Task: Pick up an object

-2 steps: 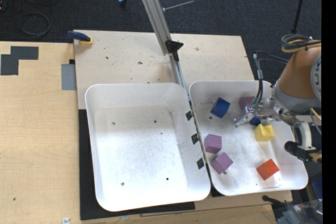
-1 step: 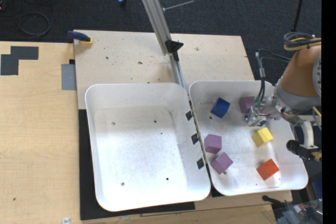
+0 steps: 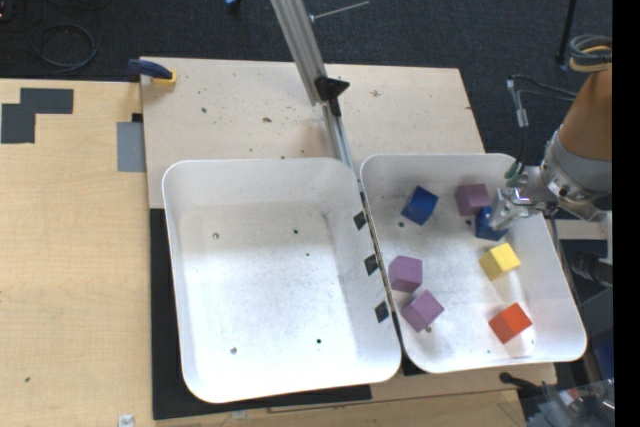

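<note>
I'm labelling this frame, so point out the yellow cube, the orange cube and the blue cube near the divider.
yellow cube (image 3: 500, 261), camera view, top face.
orange cube (image 3: 511, 322), camera view, top face.
blue cube (image 3: 420, 206), camera view, visible middle.

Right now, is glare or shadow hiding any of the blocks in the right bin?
Camera view: lighting is even and soft, with no glare on the right bin. Each block casts only a faint shadow. The red block and yellow block read clearly. The gripper overlaps a blue block, partly hiding it. The image is slightly soft overall.
</note>
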`<state>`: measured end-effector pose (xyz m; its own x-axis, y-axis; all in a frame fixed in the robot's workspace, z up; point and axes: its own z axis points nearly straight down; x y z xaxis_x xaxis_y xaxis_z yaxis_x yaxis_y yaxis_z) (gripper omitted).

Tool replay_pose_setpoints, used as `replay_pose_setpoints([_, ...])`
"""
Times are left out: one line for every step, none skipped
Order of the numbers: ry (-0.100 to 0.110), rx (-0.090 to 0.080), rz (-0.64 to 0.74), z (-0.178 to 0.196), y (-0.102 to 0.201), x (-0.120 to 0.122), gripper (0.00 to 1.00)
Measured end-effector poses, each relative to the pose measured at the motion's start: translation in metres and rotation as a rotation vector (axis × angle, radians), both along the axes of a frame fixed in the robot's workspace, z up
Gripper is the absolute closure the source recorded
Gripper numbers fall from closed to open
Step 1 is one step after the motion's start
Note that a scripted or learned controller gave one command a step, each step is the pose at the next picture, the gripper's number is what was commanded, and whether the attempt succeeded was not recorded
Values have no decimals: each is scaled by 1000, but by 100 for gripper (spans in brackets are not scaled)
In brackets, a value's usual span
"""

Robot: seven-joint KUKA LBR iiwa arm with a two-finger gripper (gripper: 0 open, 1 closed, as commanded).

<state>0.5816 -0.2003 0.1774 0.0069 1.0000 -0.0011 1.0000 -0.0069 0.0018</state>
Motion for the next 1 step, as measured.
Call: replay_pose_setpoints([-2,-1,7,51,-9,6,100])
